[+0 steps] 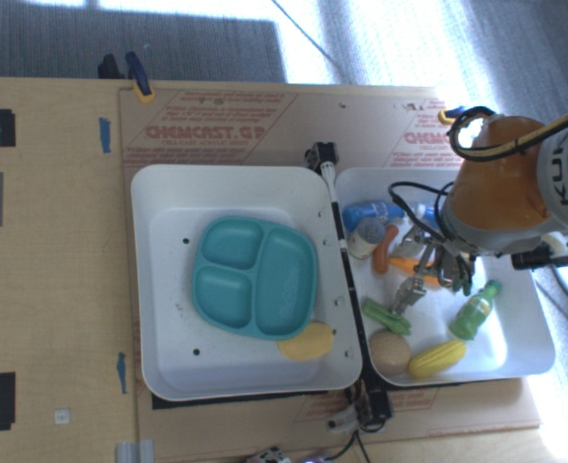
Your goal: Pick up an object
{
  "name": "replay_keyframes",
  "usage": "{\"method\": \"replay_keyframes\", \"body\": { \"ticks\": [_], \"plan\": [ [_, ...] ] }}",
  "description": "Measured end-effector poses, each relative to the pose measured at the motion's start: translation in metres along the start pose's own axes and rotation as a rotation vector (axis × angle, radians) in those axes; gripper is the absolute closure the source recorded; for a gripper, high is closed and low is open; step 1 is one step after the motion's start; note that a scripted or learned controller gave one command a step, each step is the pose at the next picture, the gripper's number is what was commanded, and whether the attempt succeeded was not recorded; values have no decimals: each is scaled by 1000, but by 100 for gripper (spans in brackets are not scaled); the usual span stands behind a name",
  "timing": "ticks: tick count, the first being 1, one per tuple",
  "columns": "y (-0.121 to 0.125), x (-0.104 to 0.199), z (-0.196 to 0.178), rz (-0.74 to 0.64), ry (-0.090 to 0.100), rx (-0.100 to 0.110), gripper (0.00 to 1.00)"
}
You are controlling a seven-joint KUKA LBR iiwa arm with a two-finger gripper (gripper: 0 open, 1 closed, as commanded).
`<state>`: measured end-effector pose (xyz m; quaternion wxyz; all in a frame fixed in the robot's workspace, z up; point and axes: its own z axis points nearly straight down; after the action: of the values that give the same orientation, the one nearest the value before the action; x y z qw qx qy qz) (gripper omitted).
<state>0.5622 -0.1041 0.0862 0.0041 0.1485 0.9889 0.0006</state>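
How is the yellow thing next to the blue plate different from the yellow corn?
The yellow lump sits in the left bin, touching the teal plate; the corn lies in the right bin. The lump is rounded and pale; the corn is longer, tapered and brighter. Both are yellow.

Right bin [529,340] w/ green bottle [474,312] lying tilted, yellow corn [436,357], tan potato [390,351], green pod [386,315], orange carrot [388,247], blue item [366,213] sitting loose.
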Motion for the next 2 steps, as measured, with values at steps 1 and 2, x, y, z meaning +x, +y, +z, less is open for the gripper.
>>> {"method": "replay_keyframes", "body": {
  "ticks": [1, 2],
  "plan": [
    [0, 0, 0, 0, 0, 0, 0],
    [0, 0, 0, 0, 0, 0, 0]
  ]
}}
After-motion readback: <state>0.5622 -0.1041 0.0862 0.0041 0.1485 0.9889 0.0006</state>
